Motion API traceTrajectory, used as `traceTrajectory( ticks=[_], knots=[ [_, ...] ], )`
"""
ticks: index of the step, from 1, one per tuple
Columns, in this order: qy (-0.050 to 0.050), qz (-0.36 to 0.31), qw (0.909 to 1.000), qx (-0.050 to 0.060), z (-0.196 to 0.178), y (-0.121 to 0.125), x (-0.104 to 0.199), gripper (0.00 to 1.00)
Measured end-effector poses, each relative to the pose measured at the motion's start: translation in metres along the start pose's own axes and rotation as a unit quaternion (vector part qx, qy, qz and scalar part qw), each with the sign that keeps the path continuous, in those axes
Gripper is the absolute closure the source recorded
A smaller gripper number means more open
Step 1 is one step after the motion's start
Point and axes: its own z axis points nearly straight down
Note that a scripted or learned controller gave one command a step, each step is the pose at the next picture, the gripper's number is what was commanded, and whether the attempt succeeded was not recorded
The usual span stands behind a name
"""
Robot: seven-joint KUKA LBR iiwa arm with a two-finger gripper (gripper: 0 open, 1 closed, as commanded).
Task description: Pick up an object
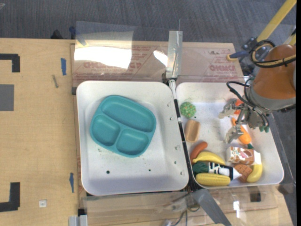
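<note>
**Hovering over a crowded right bin**

Reaching in from the right, my tool [237, 121] hangs over the upper right part of the right bin [277, 175], its metal fingers [229, 109] spread apart with nothing between them. Just beside and partly under the tool lies one small orange piece [244, 137], a toy fruit or carrot; I cannot tell whether a finger touches it. Near the divider sits one green ball [187, 108], and just below it one tan block [192, 130], well apart from my tool. Along the near edge the toys crowd together: one red pepper [199, 148], one corn cob [211, 179] lying against a dark piece [225, 171], two yellow bananas, one [209, 157] above the cob and another [256, 173] at the right corner, and one printed carton [241, 155] between them. The left bin [89, 173] carries a single teal divided plate [123, 125] with three compartments. Both bins rest side by side on the tabletop [33, 126].
</note>
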Motion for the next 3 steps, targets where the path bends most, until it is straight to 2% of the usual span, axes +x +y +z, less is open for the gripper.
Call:
traceTrajectory(
  ticks=[1, 2, 3],
  knots=[
    [0.005, -0.019, 0.9998, -0.002, 0.012, -0.011, 0.024, 0.00],
    [-0.001, -0.020, 0.9998, 0.000, -0.001, -0.010, 0.020, 1.00],
    [0.000, -0.020, 0.9998, 0.000, 0.000, -0.010, 0.020, 0.00]
  ],
)
